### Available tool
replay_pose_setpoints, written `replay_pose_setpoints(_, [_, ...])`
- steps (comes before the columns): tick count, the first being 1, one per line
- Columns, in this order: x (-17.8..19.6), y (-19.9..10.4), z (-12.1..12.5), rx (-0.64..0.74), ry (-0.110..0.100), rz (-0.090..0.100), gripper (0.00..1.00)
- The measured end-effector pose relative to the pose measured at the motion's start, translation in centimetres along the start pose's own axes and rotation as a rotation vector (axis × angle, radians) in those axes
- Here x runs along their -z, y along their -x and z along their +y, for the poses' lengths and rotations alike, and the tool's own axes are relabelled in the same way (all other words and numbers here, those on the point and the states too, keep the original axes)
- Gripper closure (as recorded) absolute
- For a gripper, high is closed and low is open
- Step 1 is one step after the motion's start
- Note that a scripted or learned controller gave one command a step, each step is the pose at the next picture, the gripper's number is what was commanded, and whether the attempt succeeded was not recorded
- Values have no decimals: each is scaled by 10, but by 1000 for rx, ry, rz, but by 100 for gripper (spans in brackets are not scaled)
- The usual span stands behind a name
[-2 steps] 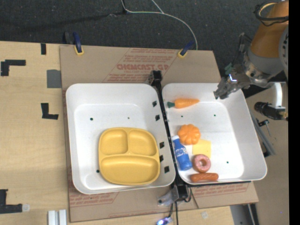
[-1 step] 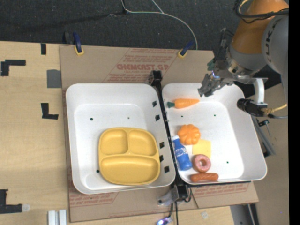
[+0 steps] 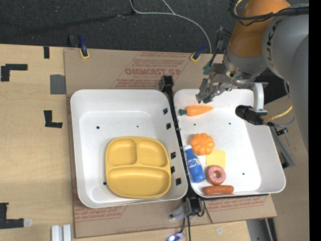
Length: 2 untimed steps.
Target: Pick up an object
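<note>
Even, bright overhead light, soft shadows, mild glare on white bins (image 3: 80, 114), slight overall softness

We take this for a robotics lab. Two white bins (image 3: 80, 109) sit on a cardboard sheet (image 3: 145, 67) clamped to the tabletop (image 3: 30, 149) with blue clips (image 3: 83, 48), and black tape marks (image 3: 12, 72) dot the wood. A grey and orange industrial arm (image 3: 271, 29) leans in, loose cables (image 3: 190, 19) trail over dark carpet, and the bins hold plastic toy food (image 3: 201, 143).
</note>
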<state>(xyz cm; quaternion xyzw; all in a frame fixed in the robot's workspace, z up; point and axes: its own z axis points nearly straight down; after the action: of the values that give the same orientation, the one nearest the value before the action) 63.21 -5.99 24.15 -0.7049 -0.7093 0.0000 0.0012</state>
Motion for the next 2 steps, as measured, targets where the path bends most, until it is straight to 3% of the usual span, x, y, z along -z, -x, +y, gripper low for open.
replay_pose_setpoints(2, [-6, -112, 19, 1, 1, 0, 100])
